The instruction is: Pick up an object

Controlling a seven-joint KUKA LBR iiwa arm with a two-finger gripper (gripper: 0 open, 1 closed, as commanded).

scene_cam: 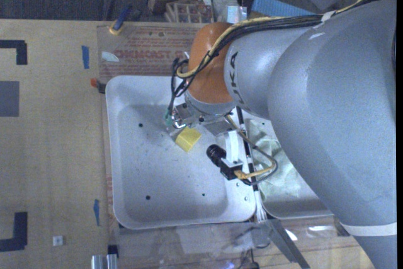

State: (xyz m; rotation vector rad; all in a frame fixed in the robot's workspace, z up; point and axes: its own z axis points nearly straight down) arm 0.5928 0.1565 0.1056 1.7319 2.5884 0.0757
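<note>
The gripper (178,125) is being held low over the left white bin (132,198), just above a small yellow block (187,139) lying near the bin's right side. The block is being seen just beside the gripper. Pale crumpled cloth (277,167) is lying in the right bin.

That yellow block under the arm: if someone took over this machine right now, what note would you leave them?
Gripper: low in the left bin, right above the yellow block. The camera view does not show whether it grips anything.
Yellow block: appears to lie on the bin floor, beside the gripper's tip.
Right bin: pale crumpled cloth inside, largely covered by the arm.
Done: the arm has reached the block.
Left: confirm a grip, then lift the block clear of the bin.
</note>
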